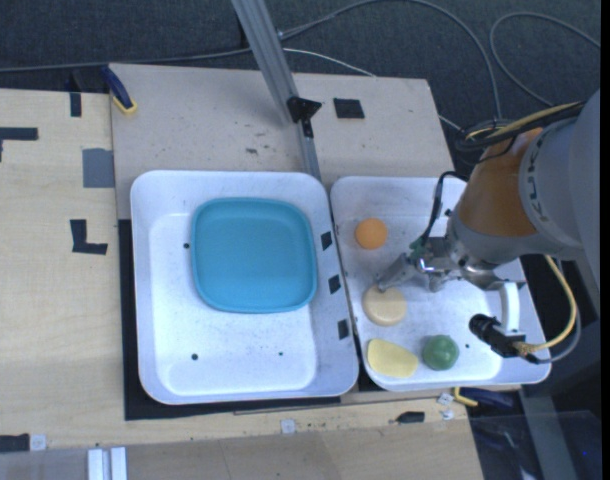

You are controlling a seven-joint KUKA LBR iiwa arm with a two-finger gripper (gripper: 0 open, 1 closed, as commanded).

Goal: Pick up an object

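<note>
While the pincer [385,284] hangs over the right bin [415,193] — fingers spread, gripping nothing — its tips sit just above the cream disc [385,308] near the bin's left wall.

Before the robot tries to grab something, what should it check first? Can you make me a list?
1. Things to pick are in the right bin: ok.
2. Gripper is over the cream round piece: ok.
3. Something is between its fingers: cannot tell.
4. Orange ball sits apart from the gripper: ok.
5. Green ball and yellow piece are out of the way: ok.
</note>
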